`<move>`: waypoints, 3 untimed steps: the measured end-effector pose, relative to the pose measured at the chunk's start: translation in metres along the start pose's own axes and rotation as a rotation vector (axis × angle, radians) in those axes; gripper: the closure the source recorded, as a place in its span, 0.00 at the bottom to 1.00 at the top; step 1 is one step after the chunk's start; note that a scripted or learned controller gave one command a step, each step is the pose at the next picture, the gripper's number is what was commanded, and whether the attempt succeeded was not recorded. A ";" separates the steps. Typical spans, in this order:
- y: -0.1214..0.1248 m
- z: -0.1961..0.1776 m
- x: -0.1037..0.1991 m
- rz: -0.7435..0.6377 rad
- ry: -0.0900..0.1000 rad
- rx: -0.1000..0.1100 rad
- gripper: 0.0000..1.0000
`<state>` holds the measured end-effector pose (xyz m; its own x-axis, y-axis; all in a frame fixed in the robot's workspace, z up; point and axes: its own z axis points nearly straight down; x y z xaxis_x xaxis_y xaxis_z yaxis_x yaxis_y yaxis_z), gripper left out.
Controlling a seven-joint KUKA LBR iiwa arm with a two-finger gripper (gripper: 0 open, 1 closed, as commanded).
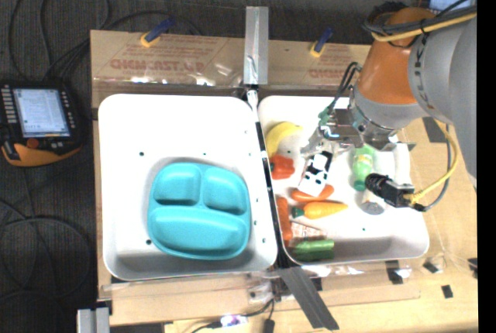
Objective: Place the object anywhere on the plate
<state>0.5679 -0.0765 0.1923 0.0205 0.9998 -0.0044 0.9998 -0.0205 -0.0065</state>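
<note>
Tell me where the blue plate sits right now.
The blue plate lies in the left bin, toward its front, close to the divider shared with the right bin that holds the toys.

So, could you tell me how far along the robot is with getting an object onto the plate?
Nothing looks done yet: the blue plate in the left bin carries no object. In hand: the gripper is down in the right bin, above the toys, close to the black-and-white cow; I can't tell whether it has gripped anything. Left: secure an object, carry it across the divider and set it on the plate.
</note>
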 end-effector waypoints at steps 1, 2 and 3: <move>0.025 -0.028 0.010 -0.278 0.001 -0.002 1.00; -0.007 0.012 0.066 -0.441 -0.001 -0.002 1.00; -0.018 0.012 0.141 -0.527 0.002 -0.002 1.00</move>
<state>0.5523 0.0646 0.1802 -0.4854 0.8743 0.0009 0.8743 0.4854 -0.0051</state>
